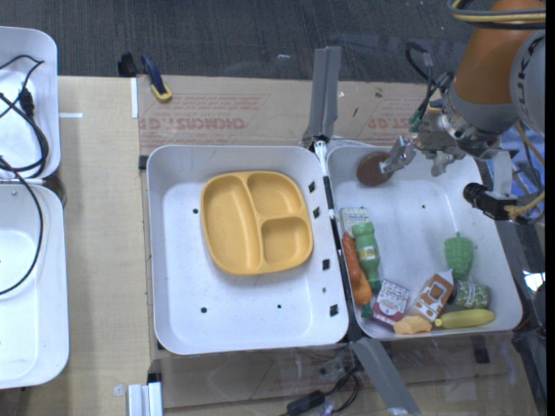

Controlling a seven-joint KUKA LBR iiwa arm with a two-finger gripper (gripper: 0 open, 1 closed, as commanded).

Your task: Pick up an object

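Looking at the right bin (486, 232): a flat, round brown disc (373, 170) sits in its far left corner, just beside the end effector (420, 152), whose grip I can't make out. Glossy snack packets (414, 298), a yellow banana (465, 318) and green bottle (366, 251) crowd the near side. A yellow divided plate (257, 221) fills the left bin (173, 258).

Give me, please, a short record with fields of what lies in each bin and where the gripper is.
left bin: a yellow divided plate with three compartments
right bin: brown round object at the far left corner; green bottle and orange carrot-like piece along the left wall; small packets, a yellow banana-like piece, a green knobbly object
gripper: over the right bin's far edge, beside the brown object
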